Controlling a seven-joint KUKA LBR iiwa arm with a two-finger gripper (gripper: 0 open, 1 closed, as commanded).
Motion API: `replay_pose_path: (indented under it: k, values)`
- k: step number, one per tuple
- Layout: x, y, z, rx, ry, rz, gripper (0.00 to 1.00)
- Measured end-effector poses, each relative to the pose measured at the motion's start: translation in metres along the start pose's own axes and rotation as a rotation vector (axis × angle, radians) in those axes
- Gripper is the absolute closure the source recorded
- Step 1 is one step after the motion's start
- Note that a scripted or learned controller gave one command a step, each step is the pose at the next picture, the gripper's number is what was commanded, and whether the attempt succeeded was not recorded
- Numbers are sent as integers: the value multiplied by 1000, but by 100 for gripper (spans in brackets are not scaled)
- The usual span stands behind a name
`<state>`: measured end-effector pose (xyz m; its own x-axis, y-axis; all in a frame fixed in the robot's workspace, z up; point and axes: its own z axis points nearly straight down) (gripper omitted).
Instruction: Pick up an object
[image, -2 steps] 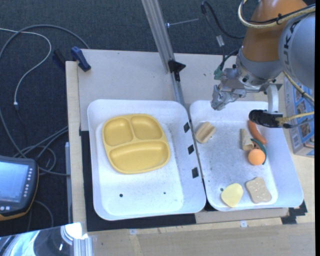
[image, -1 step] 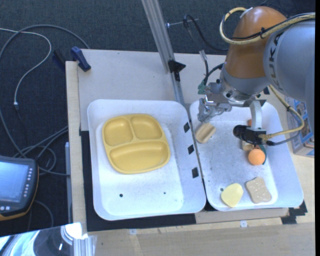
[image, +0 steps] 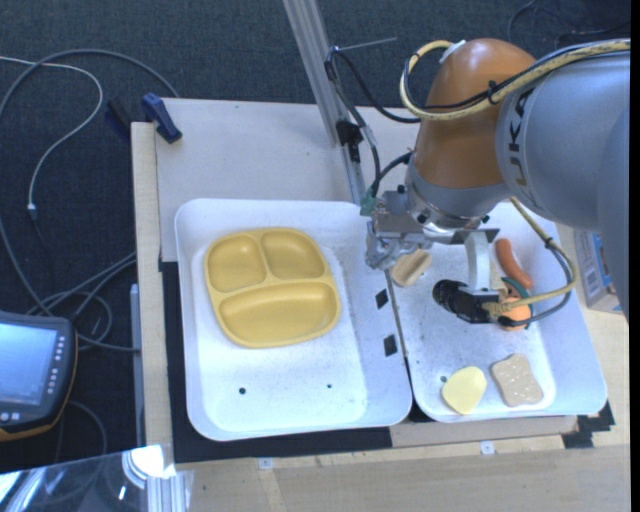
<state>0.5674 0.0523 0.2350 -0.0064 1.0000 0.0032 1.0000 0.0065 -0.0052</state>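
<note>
The gripper (image: 402, 258) hung over the ridge between the bins, apparently pinching a tan bread-like piece (image: 410, 267), seemingly lifted for carrying.

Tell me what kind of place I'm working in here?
Probably a robotics lab test bench: two white bins on a board, toy food such as a carrot, loose cables on dark carpet, a monitor.

Even, bright overhead light, no hard shadows; soft shade under the yellow divided plate (image: 272, 286) & arm. White bins (image: 300, 400) a bit washed out. Pic slightly soft/grainy, floor dark, glare patch at bottom-left corner.
</note>
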Motion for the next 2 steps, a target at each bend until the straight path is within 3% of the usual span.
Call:
replay_pose_path:
  k: [1, 2]
  values:
    - [30, -32, -2, 0, -1, 2, 100]
    - [41, -39, 7, 0, -2, 4, 100]
